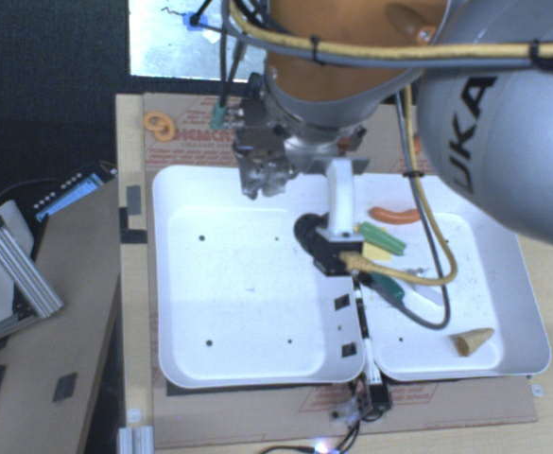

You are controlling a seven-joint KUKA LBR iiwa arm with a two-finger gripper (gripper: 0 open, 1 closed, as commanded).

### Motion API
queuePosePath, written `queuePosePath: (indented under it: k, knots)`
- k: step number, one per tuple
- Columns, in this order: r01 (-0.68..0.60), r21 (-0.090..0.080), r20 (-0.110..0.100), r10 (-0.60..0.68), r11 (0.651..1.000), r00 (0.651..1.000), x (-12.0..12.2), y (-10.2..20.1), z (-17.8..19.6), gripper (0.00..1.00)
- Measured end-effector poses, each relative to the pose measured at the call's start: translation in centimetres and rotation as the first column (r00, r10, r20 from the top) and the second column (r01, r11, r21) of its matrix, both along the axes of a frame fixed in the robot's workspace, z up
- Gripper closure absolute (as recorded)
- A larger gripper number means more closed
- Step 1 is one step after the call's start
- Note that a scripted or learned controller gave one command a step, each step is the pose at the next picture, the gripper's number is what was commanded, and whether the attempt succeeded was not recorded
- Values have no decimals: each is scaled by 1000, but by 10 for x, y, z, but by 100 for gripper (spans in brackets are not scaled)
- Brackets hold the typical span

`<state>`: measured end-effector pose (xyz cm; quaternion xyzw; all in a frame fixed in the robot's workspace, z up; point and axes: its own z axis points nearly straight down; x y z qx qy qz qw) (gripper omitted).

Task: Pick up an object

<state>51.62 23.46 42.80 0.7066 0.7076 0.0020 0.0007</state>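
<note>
Four candidate things sit in the right bin (489, 272): an orange piece (394, 216) at 12 o'clock, a yellow-green block (382, 243) at 10 o'clock, a green-handled tool (392, 289) at 8 o'clock, and a cone (475, 340) at 5 o'clock. The gripper (260, 180) hovers over the 12 o'clock rim of the left bin (238, 291), well apart from all of them; they lie toward its 4 o'clock. Whether it is open or closed I cannot tell, and nothing shows in its grasp.

Risks, judged from here:
- A descent straight down would likely meet the bin rim or bare floor, so it would grab nothing.
- The block and tool lie near each other by the divider. A grab there may nudge one away, catch both, or hit the wall.
- The cone tapers and will probably squirt out of a pinch.
- The orange piece looks round and may roll.

An orange ring (160, 124) lies outside the bins, at 10 o'clock.
</note>
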Motion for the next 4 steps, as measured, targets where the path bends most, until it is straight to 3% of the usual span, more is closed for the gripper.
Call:
queuePosePath:
  k: [1,2,3,4]
  knots:
    - [-4,-1,-4,4,1000,1000,-24,0,-7,100]
    - [2,0,3,-2,1000,1000,60,-1,4,100]
    - [1,-1,0,-1,1000,1000,86,-1,14,100]
    - [-3,-1,-3,3,1000,1000,67,0,15,100]
